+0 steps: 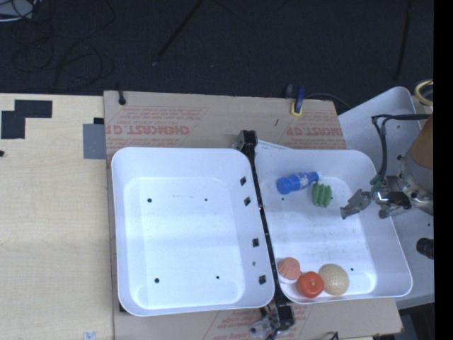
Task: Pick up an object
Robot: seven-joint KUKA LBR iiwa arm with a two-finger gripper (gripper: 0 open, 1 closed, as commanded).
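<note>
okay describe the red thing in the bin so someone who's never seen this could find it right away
Look in the right-hand white bin, at its near edge, where three small round things sit in a row. The red ball is the middle one, between a pale pink ball and a cream ball; it alone is bright red.

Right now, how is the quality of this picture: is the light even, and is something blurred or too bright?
In the camera view the light is uneven: the left bin shows a brighter band across its floor, the background above the bench is dark. The gripper looks soft, its details hard to read. The blue bottle, green object and red ball are clear enough, with only faint shadows.
</note>
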